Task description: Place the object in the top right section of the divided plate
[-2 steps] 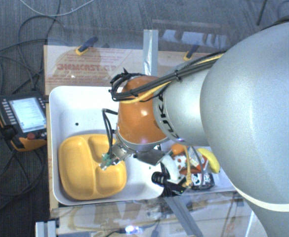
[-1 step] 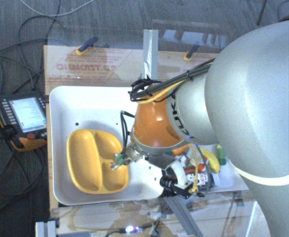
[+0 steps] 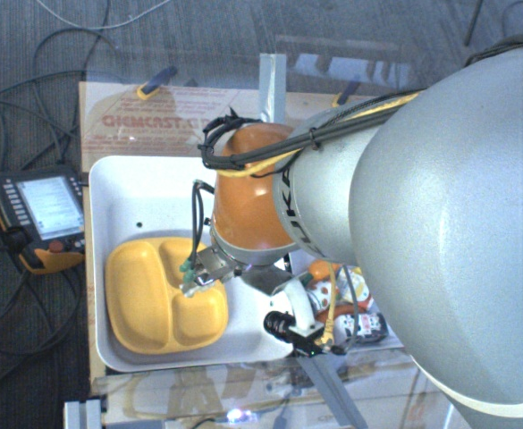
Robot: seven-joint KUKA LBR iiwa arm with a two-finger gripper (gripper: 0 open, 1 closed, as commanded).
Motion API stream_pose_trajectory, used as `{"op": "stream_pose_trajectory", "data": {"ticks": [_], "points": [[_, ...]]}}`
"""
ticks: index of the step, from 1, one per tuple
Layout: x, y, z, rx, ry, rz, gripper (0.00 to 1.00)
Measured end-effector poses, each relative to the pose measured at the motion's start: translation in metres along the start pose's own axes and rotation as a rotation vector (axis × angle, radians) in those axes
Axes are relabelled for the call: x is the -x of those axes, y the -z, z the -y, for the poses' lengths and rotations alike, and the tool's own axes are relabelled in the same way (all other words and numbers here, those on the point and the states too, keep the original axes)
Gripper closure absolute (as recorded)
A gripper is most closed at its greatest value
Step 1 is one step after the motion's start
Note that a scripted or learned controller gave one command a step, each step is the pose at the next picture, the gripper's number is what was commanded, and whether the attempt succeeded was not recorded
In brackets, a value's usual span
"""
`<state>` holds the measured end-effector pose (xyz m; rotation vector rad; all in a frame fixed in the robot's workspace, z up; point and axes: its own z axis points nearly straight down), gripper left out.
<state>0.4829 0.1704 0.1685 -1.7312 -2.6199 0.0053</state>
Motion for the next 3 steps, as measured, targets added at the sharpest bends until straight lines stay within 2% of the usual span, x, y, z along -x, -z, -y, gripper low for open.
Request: {"op": "stream_pose_trajectory", "data": {"ticks": [1,2,3], "points": [[-0.011,-0.05,-0.011,0.017,-0.174,0.0,1.0],[0.098,0.015,-0.042,0.0,-0.285,0.004,1.0],[0.093,0.03,-0.013,-0.001,-0.427,0.001,1.0]]}}
